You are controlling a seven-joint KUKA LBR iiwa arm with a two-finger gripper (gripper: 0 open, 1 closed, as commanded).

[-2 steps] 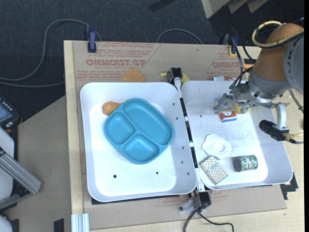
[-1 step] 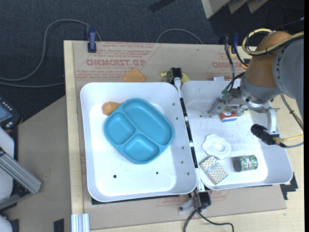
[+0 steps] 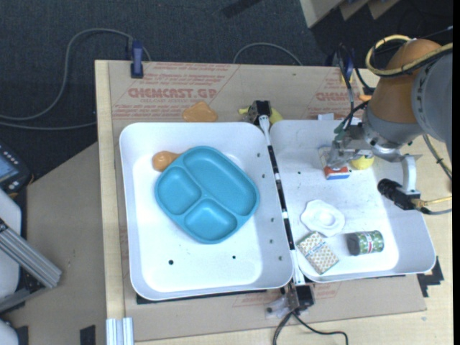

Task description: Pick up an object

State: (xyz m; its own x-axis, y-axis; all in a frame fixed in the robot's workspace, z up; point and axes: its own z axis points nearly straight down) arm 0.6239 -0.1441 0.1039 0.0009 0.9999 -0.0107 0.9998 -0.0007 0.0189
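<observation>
My gripper (image 3: 343, 155) hangs low over the back of the right bin (image 3: 402, 261), reaching in from the right. Directly beneath it lies a small red, white and blue object (image 3: 336, 172), and a yellow object (image 3: 363, 162) sits just to its right, partly hidden by the wrist. Toward the front of this bin I see a white fried-egg toy (image 3: 321, 217), a green can (image 3: 366, 243) lying on its side, and a checkered packet (image 3: 318, 252). I cannot make out how the fingers stand.
The left bin (image 3: 144, 264) holds a blue divided plate (image 3: 206, 192) with an orange item (image 3: 164, 160) at its back-left corner. Another orange item (image 3: 199, 112) lies on the cardboard behind the bins. A black clamp (image 3: 261, 111) sits at the divider's back.
</observation>
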